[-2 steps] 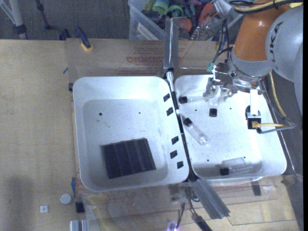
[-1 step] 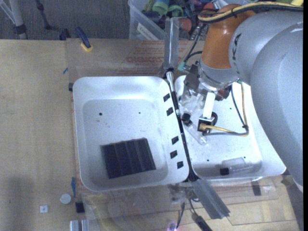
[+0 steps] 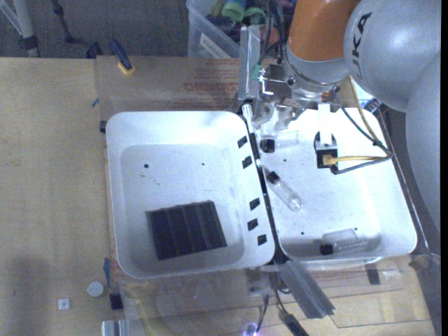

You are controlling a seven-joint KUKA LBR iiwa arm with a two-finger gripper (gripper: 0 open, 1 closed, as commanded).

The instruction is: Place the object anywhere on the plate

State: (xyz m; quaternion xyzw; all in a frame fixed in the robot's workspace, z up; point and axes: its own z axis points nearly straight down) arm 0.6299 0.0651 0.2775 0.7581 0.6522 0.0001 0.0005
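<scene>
Camera view looks down at a slant on two shallow white plastic bins set side by side on a pale wooden bench point(image 3: 49, 187). In the left bin point(image 3: 126, 152), toward the lower middle of the frame, lies a dark grey, ribbed, square plate point(image 3: 187, 229), flat on the bin floor. The right bin point(image 3: 392, 215) holds a small clear plastic tube with a dark cap point(image 3: 283, 191) lying at a slant just right of the divider, and a second clear tube-like object with a black end point(image 3: 343, 242) near the bin's lower wall; both are well apart from the plate. The grey arm with an orange band point(image 3: 329, 12) fills the upper right of the frame, and its two-finger gripper point(image 3: 269, 128) hangs over the upper left corner of the right bin, close to the divider; whether it is apart or together cannot be told, as the wrist hides it. A yellow and black cable point(image 3: 360, 159) loops beside the wrist. Black clips point(image 3: 253, 204) line the divider. A clear crate of coloured items point(image 3: 224, 12) stands at the top. The arm bears the partly visible letters "KU" point(image 3: 364, 30).
</scene>
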